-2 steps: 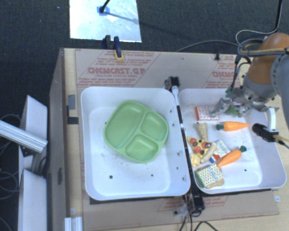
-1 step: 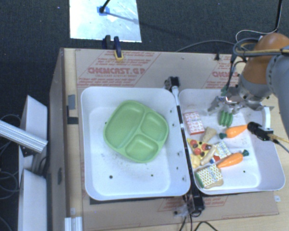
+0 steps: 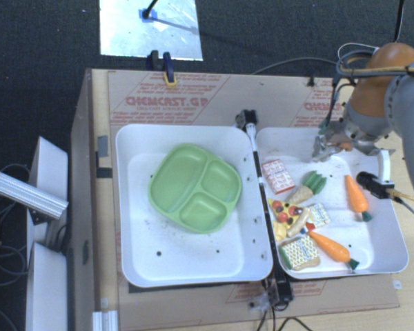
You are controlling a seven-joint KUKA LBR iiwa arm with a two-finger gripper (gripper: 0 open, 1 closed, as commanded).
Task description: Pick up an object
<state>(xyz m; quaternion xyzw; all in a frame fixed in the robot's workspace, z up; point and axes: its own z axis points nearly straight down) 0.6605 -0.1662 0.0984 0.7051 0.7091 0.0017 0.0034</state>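
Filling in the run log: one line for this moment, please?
arm: over right bin far end | gripper: low, nothing seen held | carrots, pizza: untouched | green plate: left bin

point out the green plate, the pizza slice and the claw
green plate (image 3: pixel 195 187), camera view, central divider
pizza slice (image 3: pixel 287 214), camera view, topped middle
claw (image 3: pixel 321 150), camera view, its tip

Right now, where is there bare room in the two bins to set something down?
Left bin: bare floor in front of the green divided plate and along its left wall. Right bin: a bare strip at the back between the red-and-white packet and the gripper. The pizza slice, waffle and carrots crowd the front.
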